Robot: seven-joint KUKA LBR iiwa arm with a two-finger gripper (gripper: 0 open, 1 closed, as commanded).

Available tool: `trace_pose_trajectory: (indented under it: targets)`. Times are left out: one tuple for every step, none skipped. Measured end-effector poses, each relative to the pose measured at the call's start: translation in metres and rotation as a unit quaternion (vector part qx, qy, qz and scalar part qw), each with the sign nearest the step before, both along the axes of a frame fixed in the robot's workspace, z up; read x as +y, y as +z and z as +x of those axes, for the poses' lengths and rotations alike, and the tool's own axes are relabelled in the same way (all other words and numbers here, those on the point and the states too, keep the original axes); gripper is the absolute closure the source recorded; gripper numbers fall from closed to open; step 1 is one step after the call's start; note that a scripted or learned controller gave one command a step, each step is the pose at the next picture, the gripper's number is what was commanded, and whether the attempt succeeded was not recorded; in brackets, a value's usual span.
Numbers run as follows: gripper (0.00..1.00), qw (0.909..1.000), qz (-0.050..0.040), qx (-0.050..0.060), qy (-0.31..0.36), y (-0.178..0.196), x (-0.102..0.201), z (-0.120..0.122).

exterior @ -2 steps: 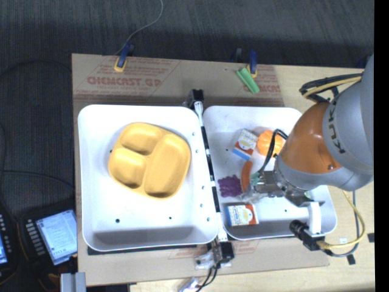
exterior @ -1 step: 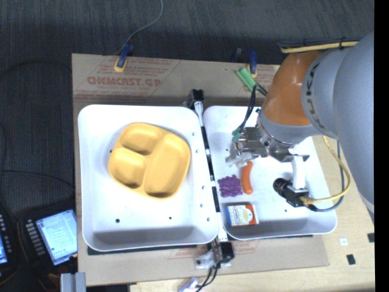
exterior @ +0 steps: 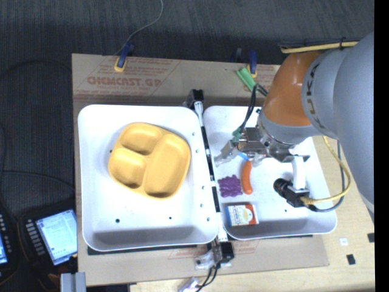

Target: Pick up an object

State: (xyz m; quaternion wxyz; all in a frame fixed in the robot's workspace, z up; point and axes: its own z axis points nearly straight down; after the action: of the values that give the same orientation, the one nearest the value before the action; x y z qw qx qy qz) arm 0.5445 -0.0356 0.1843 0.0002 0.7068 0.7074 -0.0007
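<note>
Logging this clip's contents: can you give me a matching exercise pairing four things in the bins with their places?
Things:
1. yellow divided dish
2. purple grape bunch
3. orange carrot
4. small carton

Places:
A. near edge of the right bin
B. left bin
C. right bin, just below the gripper
D. right bin, just left of the carrot

Pairs: 1-B, 2-D, 3-C, 4-A

dark carpet floor [exterior: 61,17], brown cardboard sheet [exterior: 182,78] on bench
</note>
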Motion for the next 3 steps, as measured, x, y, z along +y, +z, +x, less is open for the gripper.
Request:
trace_pose_trajectory:
  targets:
    - [0.0, 1.0, 0.0001, 0.001, -0.002, -0.07, -0.062, -0.062]
    - [0.0, 1.0, 0.001, 0.0, -0.001, -0.097, -0.064, -0.06]
    - [1.0, 1.0, 0.0001, -0.004, -0.001, -0.086, -0.064, -0.058]
